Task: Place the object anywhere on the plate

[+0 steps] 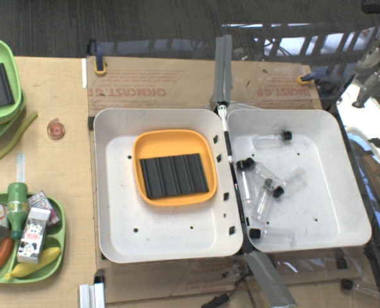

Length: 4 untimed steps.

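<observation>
Ribbed black insert (174, 176) lies on rounded-square orange plate (145, 147).

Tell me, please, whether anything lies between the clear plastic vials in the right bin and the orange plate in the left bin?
Only the bins' own adjoining rims separate them. The clear plastic vials with black caps lie in the right white bin; the orange square plate, carrying a dark ribbed insert, sits in the left white bin.

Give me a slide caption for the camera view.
Orange plate bearing a dark ribbed block in the left bin; clear vials scattered in the right bin.
</observation>
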{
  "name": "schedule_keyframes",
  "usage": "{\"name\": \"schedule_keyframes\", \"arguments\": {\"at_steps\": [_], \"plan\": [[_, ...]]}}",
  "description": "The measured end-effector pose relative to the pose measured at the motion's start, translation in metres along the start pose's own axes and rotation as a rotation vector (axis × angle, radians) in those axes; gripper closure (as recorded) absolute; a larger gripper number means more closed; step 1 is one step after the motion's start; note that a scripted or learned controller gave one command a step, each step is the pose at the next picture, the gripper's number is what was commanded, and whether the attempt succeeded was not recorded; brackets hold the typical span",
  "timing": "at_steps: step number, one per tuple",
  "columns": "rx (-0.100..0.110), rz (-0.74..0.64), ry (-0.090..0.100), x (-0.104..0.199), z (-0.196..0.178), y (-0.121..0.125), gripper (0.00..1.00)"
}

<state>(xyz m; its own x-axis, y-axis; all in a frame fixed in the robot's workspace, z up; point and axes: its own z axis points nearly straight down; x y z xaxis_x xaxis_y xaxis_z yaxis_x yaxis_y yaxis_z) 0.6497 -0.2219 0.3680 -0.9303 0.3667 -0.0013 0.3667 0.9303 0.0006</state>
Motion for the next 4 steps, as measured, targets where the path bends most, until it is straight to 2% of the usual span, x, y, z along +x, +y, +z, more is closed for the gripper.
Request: {"name": "schedule_keyframes", "arguments": {"at_steps": [1,2,4], "plan": [[-0.001,-0.152,-0.003,0.002,0.082,0.008,0.0],[-0.001,-0.41,-0.003,-0.002,0.09,0.001,0.0],[-0.002,-1.067,-0.004,-0.009,0.115,0.005,0.0]]}}
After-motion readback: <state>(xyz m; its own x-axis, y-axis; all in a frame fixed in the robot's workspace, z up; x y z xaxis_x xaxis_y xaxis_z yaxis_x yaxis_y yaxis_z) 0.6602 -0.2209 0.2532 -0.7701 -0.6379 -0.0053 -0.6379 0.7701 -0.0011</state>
